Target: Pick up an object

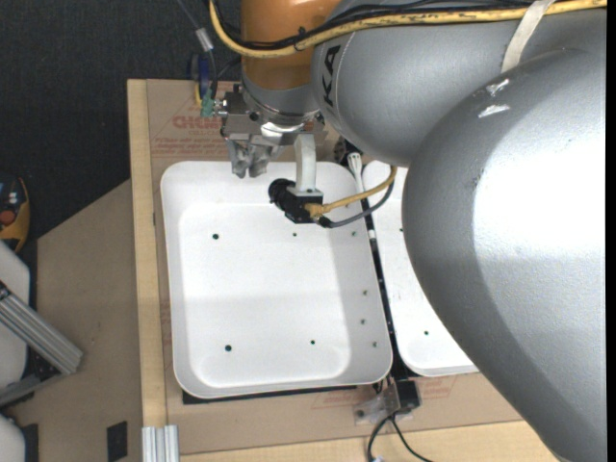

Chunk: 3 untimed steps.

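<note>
My gripper [248, 169] hangs over the back edge of the left white bin [260, 296], near its far left corner. Its two grey fingers stand close together and point down, shut, with nothing visible between them. Just to its right, a white bracket [306, 166] carries a black fitting [292, 202] with a yellow cable, hanging above the bin floor. The orange wrist band [289, 17] is directly above the gripper. The bin floor that I can see shows plain white with a few small dark dots.
The big grey arm [481, 162] covers most of the right bin [428, 349], leaving a front-left strip visible. A brown bench board [144, 258] frames the bins. A metal rail [38, 330] lies off the bench at left, and cables [390, 407] hang at the front.
</note>
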Each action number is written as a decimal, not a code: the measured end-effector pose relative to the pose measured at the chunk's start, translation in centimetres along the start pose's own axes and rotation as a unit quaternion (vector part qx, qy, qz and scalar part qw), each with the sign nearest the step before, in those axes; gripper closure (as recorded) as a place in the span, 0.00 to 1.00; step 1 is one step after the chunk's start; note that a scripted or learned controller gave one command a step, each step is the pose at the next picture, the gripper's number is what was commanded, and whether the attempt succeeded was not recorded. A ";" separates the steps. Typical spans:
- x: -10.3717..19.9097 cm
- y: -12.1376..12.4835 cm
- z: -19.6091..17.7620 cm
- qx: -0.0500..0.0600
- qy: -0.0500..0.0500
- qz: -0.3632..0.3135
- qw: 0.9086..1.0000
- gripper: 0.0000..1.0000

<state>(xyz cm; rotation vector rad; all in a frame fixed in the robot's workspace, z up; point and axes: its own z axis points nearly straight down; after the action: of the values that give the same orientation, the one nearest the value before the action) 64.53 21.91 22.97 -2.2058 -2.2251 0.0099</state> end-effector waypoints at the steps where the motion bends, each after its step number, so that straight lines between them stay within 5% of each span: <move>1: -1.2 -0.1 -3.0 -0.007 0.000 0.004 1.000 1.00; 2: -6.1 0.0 -9.3 -0.010 -0.001 0.006 1.000 1.00; 3: 0.9 2.1 -1.3 -0.004 -0.001 0.002 1.000 1.00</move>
<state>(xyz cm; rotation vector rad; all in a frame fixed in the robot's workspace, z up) 66.62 22.81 24.23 -2.2145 -2.2248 0.0029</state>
